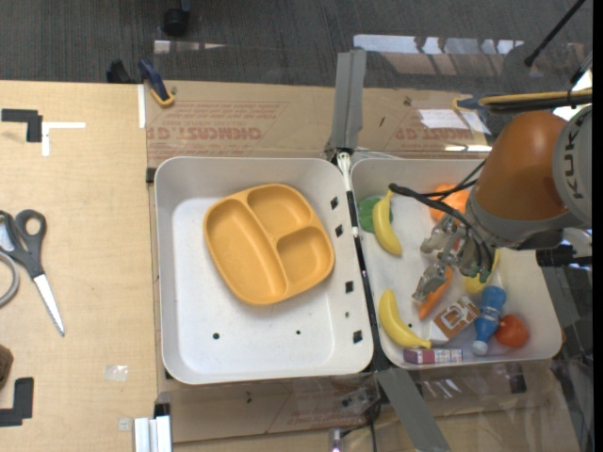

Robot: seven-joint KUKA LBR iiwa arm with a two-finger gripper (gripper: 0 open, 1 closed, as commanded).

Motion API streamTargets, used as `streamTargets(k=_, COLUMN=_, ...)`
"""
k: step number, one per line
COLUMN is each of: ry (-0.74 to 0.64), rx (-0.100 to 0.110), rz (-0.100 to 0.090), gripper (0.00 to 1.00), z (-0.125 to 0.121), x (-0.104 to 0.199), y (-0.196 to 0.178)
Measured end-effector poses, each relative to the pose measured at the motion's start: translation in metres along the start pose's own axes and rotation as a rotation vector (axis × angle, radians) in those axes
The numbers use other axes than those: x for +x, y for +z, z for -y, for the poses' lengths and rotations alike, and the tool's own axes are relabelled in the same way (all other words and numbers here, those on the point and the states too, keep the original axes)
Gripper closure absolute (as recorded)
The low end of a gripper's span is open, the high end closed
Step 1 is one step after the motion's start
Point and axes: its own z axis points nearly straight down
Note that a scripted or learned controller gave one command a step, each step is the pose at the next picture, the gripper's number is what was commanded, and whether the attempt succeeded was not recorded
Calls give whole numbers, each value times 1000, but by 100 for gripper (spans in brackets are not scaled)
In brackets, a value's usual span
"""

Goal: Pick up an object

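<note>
Two shallow white bins sit side by side on the bench. Left bin (179, 281): one orange divided plate (269, 243), three compartments, lying near its centre and tilted toward 1 o'clock. Right bin (542, 337): the pickable clutter. One banana (383, 224) at 10 o'clock in that bin, beside a green item (366, 213) mostly hidden at the bin wall. A second banana (399, 320) at 7 o'clock, curving down toward a purple-and-white tube (433, 355) lying along the front wall at 6 o'clock. One carrot-like orange stick (431, 297) near the middle, slanted. One small brown-and-white packet (454, 317) just at 4 o'clock of the stick. One blue bottle (487, 316) upright-slanted at 5 o'clock, a red-orange round fruit (512, 331) touching or just beside it.

Arm (528, 172): grey with orange band, entering from 3 o'clock, wrist over the right bin. Gripper (441, 269): pointed down over the bin's middle, its tips just above the orange stick; whether it is released or clenched cannot be told, and nothing is visibly held.

Bench at 9 o'clock: one pair of scissors (36, 262).
</note>
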Motion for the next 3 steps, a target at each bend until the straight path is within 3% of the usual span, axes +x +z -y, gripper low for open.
streamTargets(k=1, ry=-3, rx=-1, rz=4, gripper=100, z=0, x=-1, y=-10)
streamTargets(k=2, ry=-104, rx=0, rz=-1, gripper=100, z=10, x=74, y=1)
streamTargets(k=3, ry=-191, rx=0, rz=3, gripper=100, z=-4, x=-36, y=-151)
